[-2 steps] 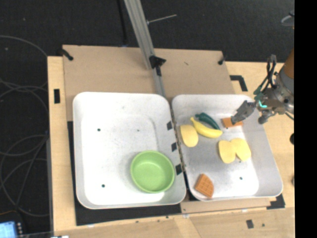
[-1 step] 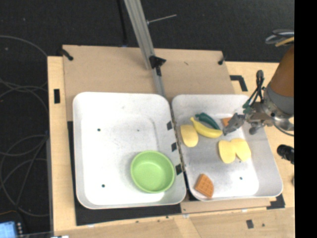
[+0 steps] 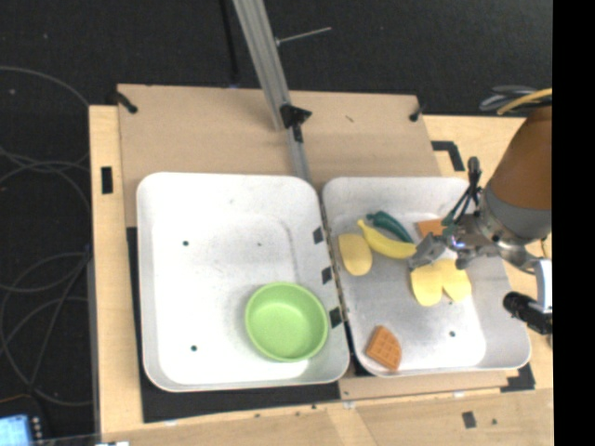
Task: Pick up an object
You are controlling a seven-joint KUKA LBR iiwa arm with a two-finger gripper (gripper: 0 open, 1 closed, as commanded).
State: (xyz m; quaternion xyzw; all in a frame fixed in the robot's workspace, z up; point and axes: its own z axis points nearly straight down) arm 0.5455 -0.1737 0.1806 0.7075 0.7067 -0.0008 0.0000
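Clutter hides much of what you need: the tool sits low in the right bin, and you cannot tell how it is set. A pale yellow piece lies just beneath it, a banana just left. An orange item is partly hidden behind it. A green bowl sits in the left bin.

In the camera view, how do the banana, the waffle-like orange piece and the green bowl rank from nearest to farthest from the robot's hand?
Measured from the hand, in the right bin:
1. Banana, just to its left in the picture, in the same bin.
2. Waffle-like orange piece, near the front edge of the right bin.
3. Green bowl, across the divide, in the left bin's front right corner.
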